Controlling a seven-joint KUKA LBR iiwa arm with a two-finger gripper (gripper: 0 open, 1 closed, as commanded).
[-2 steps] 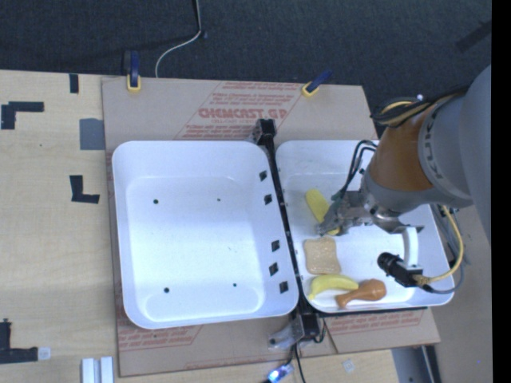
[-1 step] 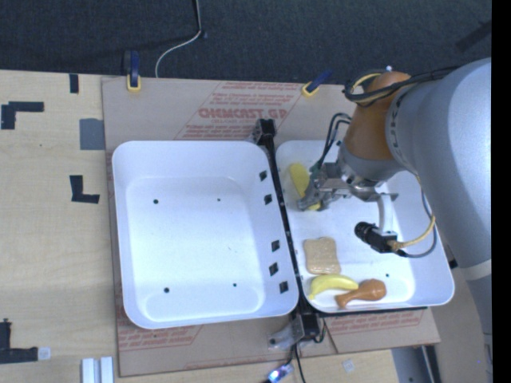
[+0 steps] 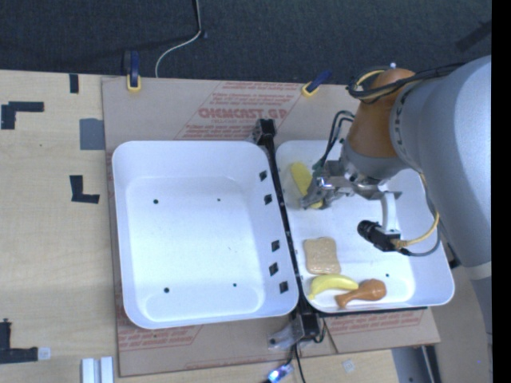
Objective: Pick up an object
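Gripper (image 3: 314,196), finger state not discernible, is poised at yellow object (image 3: 300,179) beside the right bin's wall (image 3: 281,206); collision or slippage is risked.

On my desk (image 3: 48,238): a cardboard sheet (image 3: 231,110) with red print, held by two clamps, one (image 3: 132,72) at its back left corner, one (image 3: 318,81) further right. Black tape marks (image 3: 80,190) at left. A white cable (image 3: 188,30) crosses the dark backdrop.

Bulky grey arm (image 3: 459,158), orange wrist band (image 3: 375,126), yellow and black cables.
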